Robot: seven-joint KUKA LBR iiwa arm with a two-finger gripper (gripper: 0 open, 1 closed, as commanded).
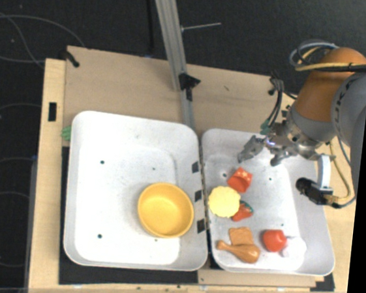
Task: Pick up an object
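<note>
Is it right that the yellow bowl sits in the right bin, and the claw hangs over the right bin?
Not quite. The camera view shows the yellow bowl in the left bin, not the right bin. The claw does hang over the right bin.

tan bench (124, 90), dark floor (29, 0), cables (13, 25)

Both white bins (105, 140) look like matt, faintly speckled plastic. The yellow bowl (165, 210) is smooth plastic with a soft sheen. The desk (124, 83) is matt pale wood or fibreboard, hard to tell which. The slanted pole (172, 36) looks like brushed metal. The arm's orange band (325, 83) is glossy.
</note>
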